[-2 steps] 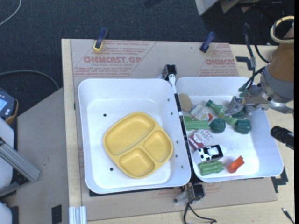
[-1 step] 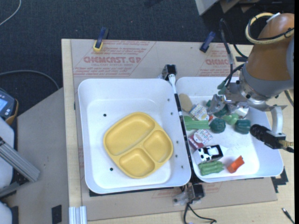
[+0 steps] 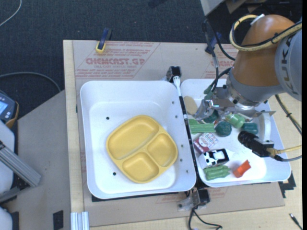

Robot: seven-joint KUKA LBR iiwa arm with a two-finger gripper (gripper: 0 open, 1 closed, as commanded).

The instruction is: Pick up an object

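From above, the arm [image 3: 261, 51] reaches into the right bin [image 3: 268, 174], its gripper [image 3: 207, 108] low near that bin's left wall, toward the far end. Whether the gripper is released or clenched cannot be told.

Small objects crowd the right bin. A flat green piece [image 3: 200, 127] lies along the left wall just beside the gripper, with a dark teal round object [image 3: 222, 128] next to it. A pink and white packet [image 3: 207, 140] sits at the middle. A black and white block [image 3: 215, 156], a green lumpy toy [image 3: 216, 172] and an orange piece [image 3: 242, 168] lie toward the near edge.

In the left bin [image 3: 96, 99] a yellow three-compartment plate [image 3: 141, 149] rests at the centre.
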